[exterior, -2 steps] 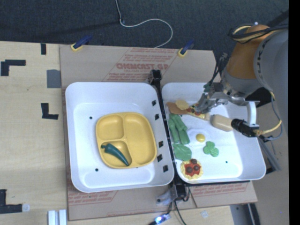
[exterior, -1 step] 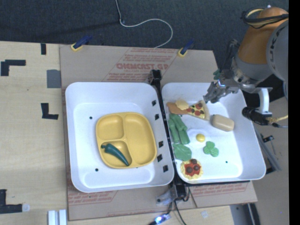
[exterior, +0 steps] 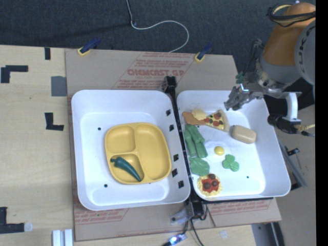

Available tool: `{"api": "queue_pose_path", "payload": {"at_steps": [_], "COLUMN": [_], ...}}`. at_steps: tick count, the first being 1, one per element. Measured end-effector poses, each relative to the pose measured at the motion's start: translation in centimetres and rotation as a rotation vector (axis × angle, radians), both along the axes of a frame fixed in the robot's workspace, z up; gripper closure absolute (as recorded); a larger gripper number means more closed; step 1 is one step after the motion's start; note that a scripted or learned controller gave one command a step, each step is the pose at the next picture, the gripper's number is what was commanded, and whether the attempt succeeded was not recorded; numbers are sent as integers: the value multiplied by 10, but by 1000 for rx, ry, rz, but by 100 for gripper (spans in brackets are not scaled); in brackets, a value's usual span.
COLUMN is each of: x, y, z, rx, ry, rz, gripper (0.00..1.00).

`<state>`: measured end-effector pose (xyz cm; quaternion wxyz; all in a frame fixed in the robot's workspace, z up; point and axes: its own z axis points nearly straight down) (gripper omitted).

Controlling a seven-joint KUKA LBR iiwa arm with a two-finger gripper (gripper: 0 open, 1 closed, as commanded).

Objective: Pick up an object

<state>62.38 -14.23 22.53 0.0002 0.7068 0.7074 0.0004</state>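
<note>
Arm [exterior: 287, 40] reaches in from upper right, wrist angled down-left; gripper [exterior: 231, 102] over right bin [exterior: 266, 188], above pizza slice [exterior: 212, 119]; grip state indiscernible.

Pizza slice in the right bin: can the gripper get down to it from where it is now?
Probably yes. The gripper hovers just beyond the pizza slice, with nothing lying on top of it; the potato sits close beside it.

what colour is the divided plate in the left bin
Yellow; the plate shows best in the camera view, with a dark green pepper lying in one compartment.
</note>
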Motion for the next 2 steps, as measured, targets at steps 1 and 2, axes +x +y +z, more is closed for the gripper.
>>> {"api": "queue_pose_path", "payload": {"at_steps": [1, 2], "x": [-20, -24], "y": [53, 110], "z": [-4, -13], "rx": [1, 1], "ry": [3, 4], "rz": [4, 5], "gripper": [100, 100]}}
